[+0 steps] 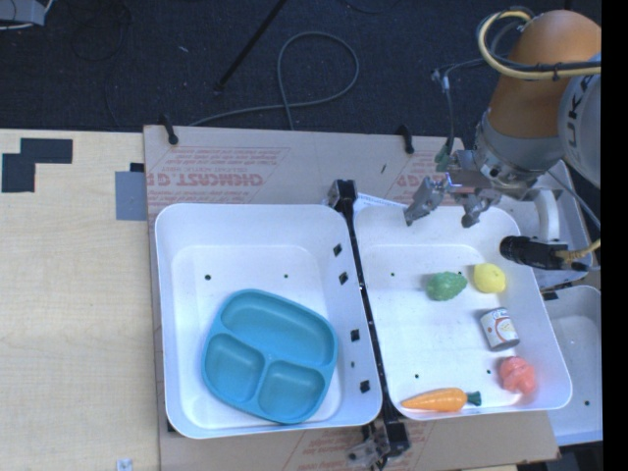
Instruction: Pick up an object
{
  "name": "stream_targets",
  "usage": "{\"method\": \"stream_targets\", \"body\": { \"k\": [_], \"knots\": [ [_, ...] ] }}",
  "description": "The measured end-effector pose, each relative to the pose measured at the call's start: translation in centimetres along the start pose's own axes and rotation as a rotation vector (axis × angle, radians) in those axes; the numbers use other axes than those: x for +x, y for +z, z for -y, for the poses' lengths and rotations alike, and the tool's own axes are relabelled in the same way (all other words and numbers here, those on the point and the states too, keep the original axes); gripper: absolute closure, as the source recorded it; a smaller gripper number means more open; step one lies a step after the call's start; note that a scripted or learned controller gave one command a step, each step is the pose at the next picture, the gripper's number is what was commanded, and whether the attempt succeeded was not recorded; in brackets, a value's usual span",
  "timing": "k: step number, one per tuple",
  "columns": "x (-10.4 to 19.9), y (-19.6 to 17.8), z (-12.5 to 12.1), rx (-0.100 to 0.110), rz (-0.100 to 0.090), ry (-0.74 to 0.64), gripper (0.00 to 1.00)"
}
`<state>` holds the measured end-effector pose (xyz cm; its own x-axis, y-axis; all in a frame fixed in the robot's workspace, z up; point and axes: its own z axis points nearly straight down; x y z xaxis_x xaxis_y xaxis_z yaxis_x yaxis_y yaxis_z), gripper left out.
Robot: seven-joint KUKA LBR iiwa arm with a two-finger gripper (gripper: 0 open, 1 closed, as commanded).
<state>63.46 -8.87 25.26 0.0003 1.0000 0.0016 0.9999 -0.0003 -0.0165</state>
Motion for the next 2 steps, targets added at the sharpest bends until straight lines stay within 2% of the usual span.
{"method": "stream_targets", "body": {
  "k": [1,2],
  "knots": [
    [0.0,-0.8,-0.2,-0.013,0.001,-0.002,0.00],
    [0.4,5.6,-0.6,-0.009,0.001,-0.001,0.00]
  ]
}}
